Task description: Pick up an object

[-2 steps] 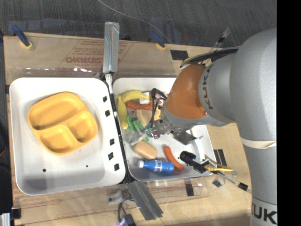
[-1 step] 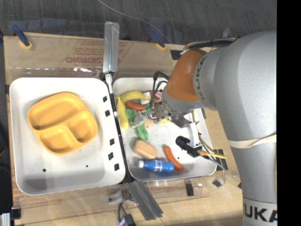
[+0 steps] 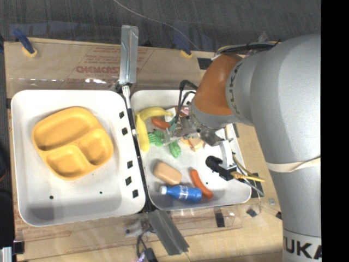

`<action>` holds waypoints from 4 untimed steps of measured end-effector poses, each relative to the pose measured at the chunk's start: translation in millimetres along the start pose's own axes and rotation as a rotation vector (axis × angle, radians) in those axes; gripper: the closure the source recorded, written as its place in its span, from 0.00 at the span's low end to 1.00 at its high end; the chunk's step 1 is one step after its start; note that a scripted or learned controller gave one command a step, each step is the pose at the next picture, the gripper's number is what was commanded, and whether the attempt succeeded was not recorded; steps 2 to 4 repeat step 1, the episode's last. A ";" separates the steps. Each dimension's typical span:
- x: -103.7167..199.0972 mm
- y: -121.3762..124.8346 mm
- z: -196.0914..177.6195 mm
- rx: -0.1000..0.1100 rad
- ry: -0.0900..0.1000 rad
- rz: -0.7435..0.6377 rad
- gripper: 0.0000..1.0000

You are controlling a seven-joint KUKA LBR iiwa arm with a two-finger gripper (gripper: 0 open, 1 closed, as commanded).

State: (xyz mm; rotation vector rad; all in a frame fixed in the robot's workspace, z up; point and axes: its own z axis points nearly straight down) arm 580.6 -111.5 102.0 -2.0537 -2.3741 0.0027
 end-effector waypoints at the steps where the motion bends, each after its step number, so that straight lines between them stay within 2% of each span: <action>1: 22.4 51.2 -92.6 -0.007 -0.001 0.131 1.00; 4: 22.4 51.2 -92.6 -0.007 -0.001 0.131 1.00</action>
